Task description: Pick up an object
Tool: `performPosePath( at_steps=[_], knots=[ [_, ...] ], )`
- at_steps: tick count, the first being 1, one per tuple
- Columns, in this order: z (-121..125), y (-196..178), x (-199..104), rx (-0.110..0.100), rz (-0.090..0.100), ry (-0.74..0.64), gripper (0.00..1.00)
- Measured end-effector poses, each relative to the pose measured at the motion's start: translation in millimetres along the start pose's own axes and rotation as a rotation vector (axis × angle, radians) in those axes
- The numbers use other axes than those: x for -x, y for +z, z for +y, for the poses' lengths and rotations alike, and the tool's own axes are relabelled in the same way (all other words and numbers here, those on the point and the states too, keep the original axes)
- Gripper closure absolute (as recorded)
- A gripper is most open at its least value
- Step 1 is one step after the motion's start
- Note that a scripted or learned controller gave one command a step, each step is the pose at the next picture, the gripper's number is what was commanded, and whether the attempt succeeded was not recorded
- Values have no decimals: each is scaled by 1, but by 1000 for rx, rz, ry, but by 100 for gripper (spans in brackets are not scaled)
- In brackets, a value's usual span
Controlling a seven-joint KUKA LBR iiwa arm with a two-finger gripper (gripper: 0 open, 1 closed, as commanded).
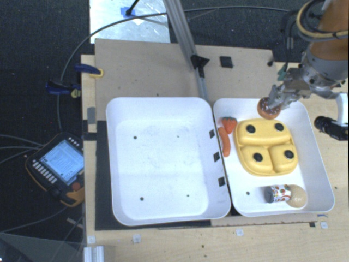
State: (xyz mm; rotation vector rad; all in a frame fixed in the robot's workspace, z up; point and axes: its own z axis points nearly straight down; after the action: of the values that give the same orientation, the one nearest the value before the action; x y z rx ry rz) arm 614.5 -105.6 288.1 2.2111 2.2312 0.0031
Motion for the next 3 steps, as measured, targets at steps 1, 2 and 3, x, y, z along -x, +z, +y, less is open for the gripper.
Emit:
performPosePath(
  at_steps=[1, 2, 3],
  knots=[
    [-7, 3, -48, 0, 0, -1, 100],
    [-16, 8, -97, -2, 1, -1, 100],
    [-24, 28, -158, -2, 1, -2, 100]
  ],
)
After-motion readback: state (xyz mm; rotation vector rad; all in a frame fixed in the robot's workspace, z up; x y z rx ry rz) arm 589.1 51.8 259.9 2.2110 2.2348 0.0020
